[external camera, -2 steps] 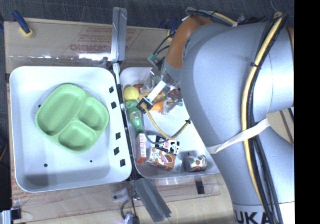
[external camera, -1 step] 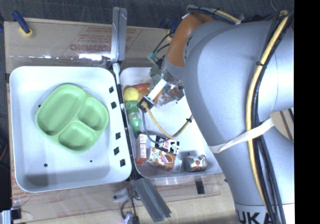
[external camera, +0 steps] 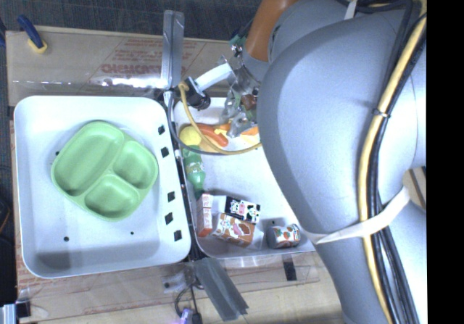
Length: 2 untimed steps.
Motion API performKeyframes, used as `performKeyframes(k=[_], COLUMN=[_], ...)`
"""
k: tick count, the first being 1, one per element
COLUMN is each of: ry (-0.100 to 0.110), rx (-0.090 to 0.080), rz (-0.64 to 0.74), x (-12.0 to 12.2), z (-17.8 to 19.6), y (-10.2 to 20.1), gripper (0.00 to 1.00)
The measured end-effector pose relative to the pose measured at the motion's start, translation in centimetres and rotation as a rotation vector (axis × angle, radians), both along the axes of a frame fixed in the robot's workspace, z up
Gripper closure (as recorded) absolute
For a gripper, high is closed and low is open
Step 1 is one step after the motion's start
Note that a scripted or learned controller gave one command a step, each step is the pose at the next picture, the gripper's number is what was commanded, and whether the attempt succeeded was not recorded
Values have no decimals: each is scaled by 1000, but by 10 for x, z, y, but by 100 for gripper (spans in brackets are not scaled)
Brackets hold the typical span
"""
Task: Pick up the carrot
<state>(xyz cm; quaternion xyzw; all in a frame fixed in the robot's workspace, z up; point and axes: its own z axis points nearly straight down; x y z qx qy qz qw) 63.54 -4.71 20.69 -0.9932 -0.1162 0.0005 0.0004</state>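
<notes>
Two white bins sit side by side on your bench: the left bin (external camera: 36, 243) bears a green divided plate (external camera: 106, 168), while the arm (external camera: 341, 119) leans over the right bin (external camera: 239, 246). Your gripper (external camera: 238, 109) hangs low beside the carrot (external camera: 212, 133), which lies near a yellow fruit (external camera: 190, 135); whether it grips anything, you cannot tell.
</notes>
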Motion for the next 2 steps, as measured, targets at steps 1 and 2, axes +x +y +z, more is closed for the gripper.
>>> performKeyframes(k=[1, 2], ry=[5, 0], rx=[4, -1], rz=[418, 17], x=[3, -17], z=[-16, 24], y=[69, 91], gripper=[100, 100])
